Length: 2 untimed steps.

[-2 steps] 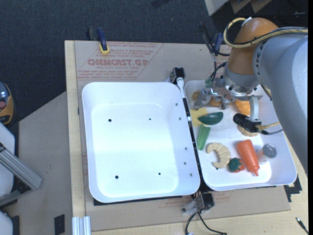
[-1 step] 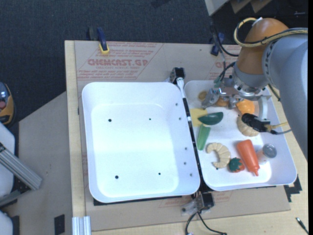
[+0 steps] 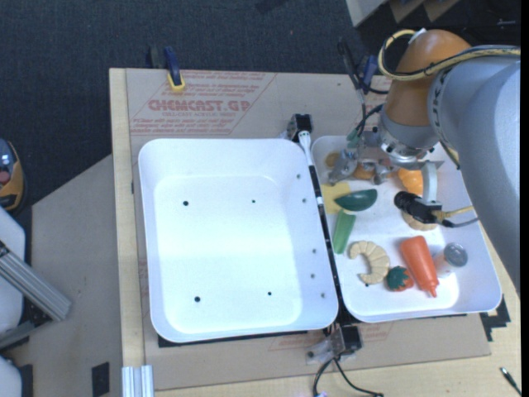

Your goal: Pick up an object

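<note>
In the right bin (image 3: 471,292), from left to right, you see the green pepper (image 3: 344,231), the croissant (image 3: 371,260) and the orange carrot (image 3: 420,264). At twelve o'clock from them the gripper (image 3: 364,162) hangs low; whether it grips something I cannot tell.

Two white bins (image 3: 161,176) sit on tan board with red lettering (image 3: 198,104); contents include an orange toy carrot (image 3: 420,263), green pepper (image 3: 355,198), and beige croissant (image 3: 370,259).
</note>
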{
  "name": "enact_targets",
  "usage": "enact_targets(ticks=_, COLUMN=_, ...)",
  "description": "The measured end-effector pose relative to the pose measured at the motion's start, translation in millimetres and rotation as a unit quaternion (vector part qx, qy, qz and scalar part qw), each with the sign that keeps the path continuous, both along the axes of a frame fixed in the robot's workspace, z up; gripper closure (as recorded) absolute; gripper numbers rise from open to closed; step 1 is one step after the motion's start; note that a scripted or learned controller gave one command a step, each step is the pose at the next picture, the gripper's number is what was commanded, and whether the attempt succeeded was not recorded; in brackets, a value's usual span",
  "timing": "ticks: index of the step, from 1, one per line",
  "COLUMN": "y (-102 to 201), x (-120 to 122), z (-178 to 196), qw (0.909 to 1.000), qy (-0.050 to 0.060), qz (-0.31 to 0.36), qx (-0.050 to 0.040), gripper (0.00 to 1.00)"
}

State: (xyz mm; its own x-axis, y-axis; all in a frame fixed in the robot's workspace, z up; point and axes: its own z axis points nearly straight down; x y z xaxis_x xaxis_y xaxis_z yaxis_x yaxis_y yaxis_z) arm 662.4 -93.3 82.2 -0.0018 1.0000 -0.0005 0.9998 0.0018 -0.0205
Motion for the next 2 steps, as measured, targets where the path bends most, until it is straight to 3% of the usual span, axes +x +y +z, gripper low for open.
enact_targets(ticks=1, y=-29.2, x=0.3, z=0.0, qw=1.0000, qy=-0.001, qz=-0.001, qx=0.0021, gripper=0.00)
enact_targets(ticks=2, y=-0.5, x=0.1, z=0.0, qw=1.0000, qy=0.000, qz=0.000, qx=0.0003, gripper=0.00)
